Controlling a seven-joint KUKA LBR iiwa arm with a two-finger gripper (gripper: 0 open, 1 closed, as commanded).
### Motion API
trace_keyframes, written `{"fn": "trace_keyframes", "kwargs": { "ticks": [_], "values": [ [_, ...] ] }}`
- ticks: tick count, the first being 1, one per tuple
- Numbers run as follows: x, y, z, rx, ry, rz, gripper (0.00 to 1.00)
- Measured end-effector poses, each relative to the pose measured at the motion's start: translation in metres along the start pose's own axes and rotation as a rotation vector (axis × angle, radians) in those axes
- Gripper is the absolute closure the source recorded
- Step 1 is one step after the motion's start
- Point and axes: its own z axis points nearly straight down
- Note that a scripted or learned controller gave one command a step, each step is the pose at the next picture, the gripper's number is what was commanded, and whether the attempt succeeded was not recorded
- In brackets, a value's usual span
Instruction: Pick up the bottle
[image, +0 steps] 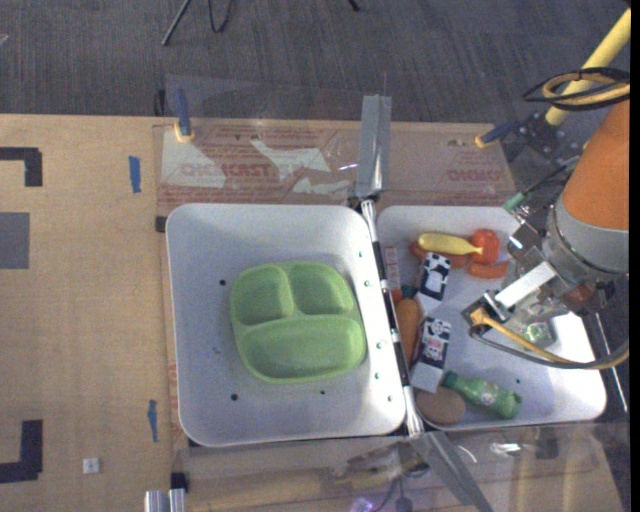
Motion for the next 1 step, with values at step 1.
{"fn": "trace_keyframes", "kwargs": {
  "ticks": [1],
  "values": [
    [0.0000, -0.0001, -0.0001, 0.000, 0.000, 0.000, 0.00]
  ]
}}
